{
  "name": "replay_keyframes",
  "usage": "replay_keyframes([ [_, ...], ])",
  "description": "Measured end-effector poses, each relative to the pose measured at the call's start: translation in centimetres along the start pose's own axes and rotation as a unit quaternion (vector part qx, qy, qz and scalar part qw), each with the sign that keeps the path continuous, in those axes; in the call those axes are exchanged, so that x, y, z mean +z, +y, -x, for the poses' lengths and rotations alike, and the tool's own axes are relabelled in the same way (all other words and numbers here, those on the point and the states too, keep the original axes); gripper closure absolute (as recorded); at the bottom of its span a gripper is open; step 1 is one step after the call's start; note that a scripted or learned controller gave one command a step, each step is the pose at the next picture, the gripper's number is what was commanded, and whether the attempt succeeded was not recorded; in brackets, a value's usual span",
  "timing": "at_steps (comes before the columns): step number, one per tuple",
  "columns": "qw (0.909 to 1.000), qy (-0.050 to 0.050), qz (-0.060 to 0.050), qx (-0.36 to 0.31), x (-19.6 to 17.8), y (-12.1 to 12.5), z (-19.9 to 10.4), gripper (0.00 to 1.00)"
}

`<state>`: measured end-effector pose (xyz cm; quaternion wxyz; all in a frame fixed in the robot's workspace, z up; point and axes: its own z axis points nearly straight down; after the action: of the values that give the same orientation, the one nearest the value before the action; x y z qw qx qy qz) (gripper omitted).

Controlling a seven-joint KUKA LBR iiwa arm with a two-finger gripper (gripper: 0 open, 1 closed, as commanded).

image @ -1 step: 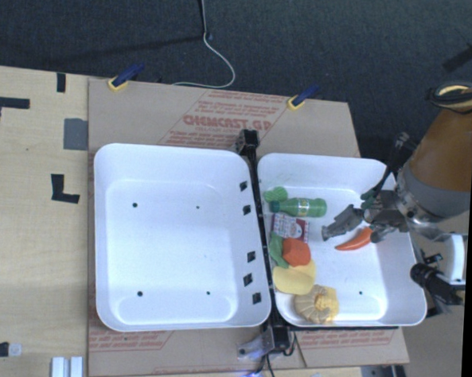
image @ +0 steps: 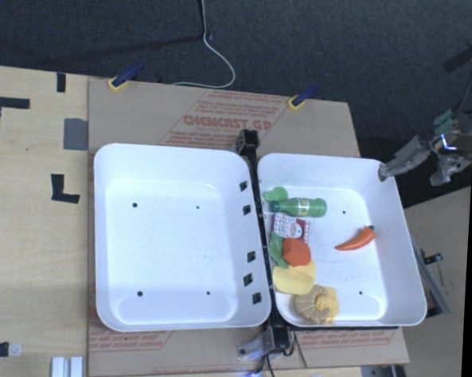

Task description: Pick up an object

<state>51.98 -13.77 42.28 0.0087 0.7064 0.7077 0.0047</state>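
Hanging outside the bins, my gripper (image: pixel 439 155) is above the dark floor, just beyond the far right corner of the right bin (image: pixel 378 284). It holds nothing. From this view I cannot tell if it is wide or narrow, because it is small and partly blurred.

All objects that I could pick are lower and to the left of my gripper, inside the right bin. The nearest one is an orange-red pepper (image: pixel 356 240), which lies alone on the white floor of the bin, apart from the others. Further left, a green bottle (image: pixel 300 205) lies on its side near the wall between the two bins. Just below it is a red and white packet (image: pixel 288 226), then a red piece (image: pixel 297 252) touching a yellow piece (image: pixel 293 279). A crumpled tan object (image: pixel 318 305) lies beside the yellow piece, close to the near wall of the bin.

The left bin (image: pixel 169 243) is the farthest from my gripper. Both bins stand on a brown cardboard sheet (image: pixel 224 119).
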Motion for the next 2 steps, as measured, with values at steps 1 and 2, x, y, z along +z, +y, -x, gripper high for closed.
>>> replay_keyframes([
  [1,0.9999,0.004,-0.013,-0.003,8.0,0.1,-7.9,0.00],
  [2,0.9999,0.004,-0.014,-0.005,20.1,3.8,-18.7,0.00],
])
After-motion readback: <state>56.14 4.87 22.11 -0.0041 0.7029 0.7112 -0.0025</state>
